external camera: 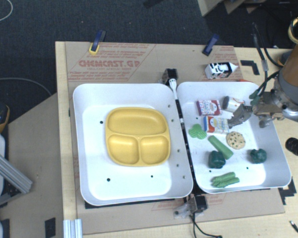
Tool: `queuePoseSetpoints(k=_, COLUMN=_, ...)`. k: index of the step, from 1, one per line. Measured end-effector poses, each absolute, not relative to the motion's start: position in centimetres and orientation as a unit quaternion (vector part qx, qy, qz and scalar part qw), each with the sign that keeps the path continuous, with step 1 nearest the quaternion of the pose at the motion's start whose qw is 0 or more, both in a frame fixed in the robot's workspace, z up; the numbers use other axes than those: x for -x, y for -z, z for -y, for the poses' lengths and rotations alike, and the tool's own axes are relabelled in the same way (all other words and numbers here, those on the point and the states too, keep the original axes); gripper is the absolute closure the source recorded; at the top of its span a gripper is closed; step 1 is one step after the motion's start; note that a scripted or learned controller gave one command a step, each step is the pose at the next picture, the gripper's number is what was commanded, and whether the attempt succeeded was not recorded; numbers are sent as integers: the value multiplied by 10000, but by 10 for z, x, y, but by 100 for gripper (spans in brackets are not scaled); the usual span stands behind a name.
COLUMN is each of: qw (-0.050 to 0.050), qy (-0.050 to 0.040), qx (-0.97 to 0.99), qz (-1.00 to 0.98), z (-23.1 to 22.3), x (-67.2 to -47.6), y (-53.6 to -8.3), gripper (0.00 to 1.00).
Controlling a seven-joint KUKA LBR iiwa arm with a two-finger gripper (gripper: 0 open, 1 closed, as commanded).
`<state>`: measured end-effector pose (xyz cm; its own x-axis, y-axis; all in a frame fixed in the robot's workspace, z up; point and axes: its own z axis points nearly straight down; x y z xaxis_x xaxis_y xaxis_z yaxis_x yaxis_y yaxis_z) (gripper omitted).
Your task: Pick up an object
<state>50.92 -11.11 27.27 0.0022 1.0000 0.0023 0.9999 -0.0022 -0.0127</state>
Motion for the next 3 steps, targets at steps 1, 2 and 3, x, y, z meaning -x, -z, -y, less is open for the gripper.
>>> queuePoseSetpoints(k=1, qw=6, qy=-2, qx=7070, qz=7072, z=111, x=-511, y=-278, gripper=0)
queuePoseSetpoints(k=2, qw=30, qy=-17, qx=7074, qz=7068, z=113, x=-513, y=-235, gripper=0)
queuePoseSetpoints(k=3, qw=41, qy=-20, qx=7073, qz=7069, z=108, x=-511, y=-172, gripper=0)
